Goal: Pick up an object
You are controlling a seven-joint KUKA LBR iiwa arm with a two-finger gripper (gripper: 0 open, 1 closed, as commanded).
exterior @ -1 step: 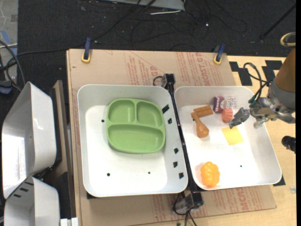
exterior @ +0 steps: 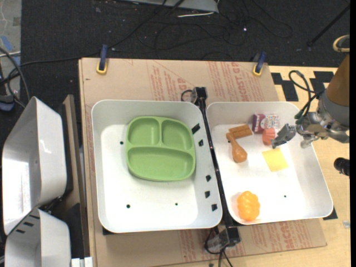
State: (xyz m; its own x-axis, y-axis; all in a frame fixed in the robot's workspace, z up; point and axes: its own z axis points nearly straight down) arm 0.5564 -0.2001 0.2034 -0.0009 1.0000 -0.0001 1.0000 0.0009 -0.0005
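The right bin holds several small things: a brown drumstick-shaped piece, a brown bar, a purple and white packet, a small red piece, a flat yellow block and an orange lump. My gripper hangs over the right side of this bin, just right of the red piece and above the yellow block. It stands open, with one dark finger pointing at the red piece and nothing between the fingers.
A green divided plate lies in the left bin. A black ridge separates the two bins. Clamps hold the cardboard sheet at the back, and cables run across the dark floor beyond it.
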